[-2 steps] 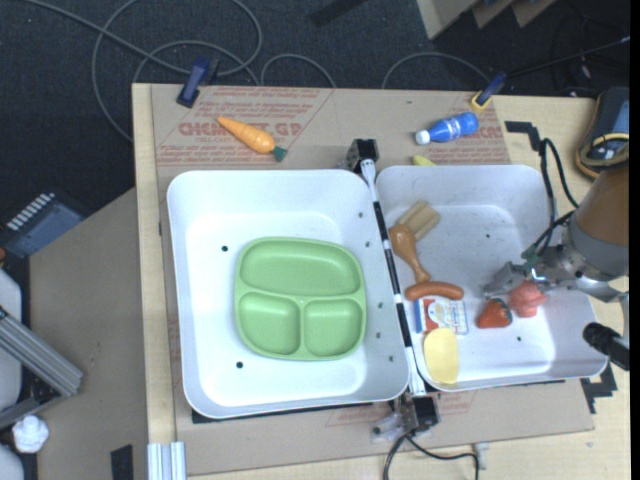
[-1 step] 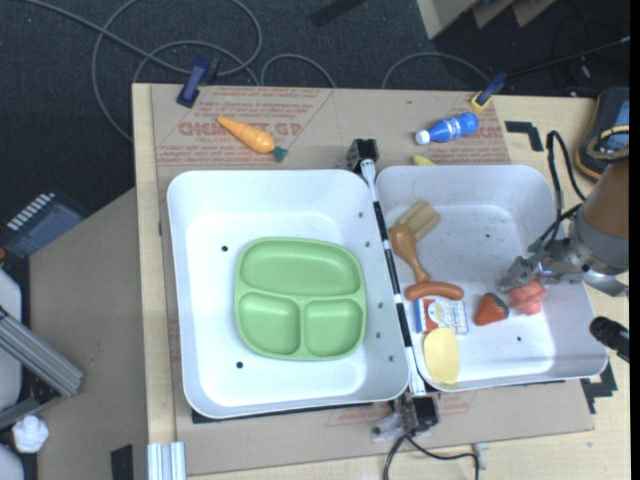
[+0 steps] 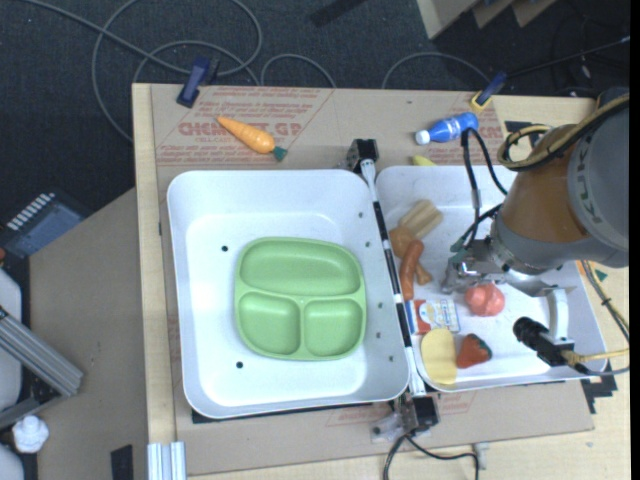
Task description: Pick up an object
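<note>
My gripper [image 3: 464, 269] hangs low over the middle of the right bin [image 3: 452, 178], under the grey wrist and orange band. Just to its lower right lies a pink round fruit [image 3: 487, 299], close to the gripper or touching it. An orange sausage-shaped toy [image 3: 411, 262] and a tan bread-like piece [image 3: 421, 218] lie to the gripper's left. Near the bin's front edge are a red strawberry [image 3: 473, 349], a yellow piece [image 3: 437, 357] and a small white-and-red packet [image 3: 437, 315]. Nothing is seen held.
The left bin [image 3: 190, 218] holds a green divided plate [image 3: 300, 297]. On the bench behind the bins lie a toy carrot [image 3: 250, 134], a blue-and-white bottle [image 3: 447, 128] and a blue clip [image 3: 195, 81]. Cables run along the arm at the right.
</note>
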{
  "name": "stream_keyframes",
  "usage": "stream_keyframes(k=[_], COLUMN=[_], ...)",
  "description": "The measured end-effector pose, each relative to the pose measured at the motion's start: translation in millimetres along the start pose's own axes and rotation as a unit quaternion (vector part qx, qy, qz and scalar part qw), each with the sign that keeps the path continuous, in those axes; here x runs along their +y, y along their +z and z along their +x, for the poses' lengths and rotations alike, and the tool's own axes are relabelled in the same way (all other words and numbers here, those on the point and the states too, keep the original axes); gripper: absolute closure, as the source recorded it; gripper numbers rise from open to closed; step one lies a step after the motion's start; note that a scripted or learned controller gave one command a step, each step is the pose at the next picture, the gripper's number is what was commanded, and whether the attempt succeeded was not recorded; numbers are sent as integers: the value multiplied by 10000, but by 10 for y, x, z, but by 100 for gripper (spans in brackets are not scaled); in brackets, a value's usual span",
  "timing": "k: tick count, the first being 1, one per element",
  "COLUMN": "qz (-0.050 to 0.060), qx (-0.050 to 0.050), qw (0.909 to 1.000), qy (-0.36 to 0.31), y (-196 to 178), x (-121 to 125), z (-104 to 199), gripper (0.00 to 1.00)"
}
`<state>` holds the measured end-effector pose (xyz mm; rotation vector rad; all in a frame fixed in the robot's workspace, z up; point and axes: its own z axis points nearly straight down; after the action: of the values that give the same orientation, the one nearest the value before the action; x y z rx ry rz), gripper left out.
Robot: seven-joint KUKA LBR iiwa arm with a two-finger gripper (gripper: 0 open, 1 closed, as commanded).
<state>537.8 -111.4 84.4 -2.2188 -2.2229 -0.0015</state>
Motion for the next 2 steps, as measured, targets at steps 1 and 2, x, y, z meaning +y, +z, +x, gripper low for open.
stream_keyframes(k=[1,2], qz=[0,-6], qx=[-5,-20], qw=[10000,10000], qy=[10,17], y=[-1,-2], x=[-3,-2], z=[-12,-496], gripper=[0,0])
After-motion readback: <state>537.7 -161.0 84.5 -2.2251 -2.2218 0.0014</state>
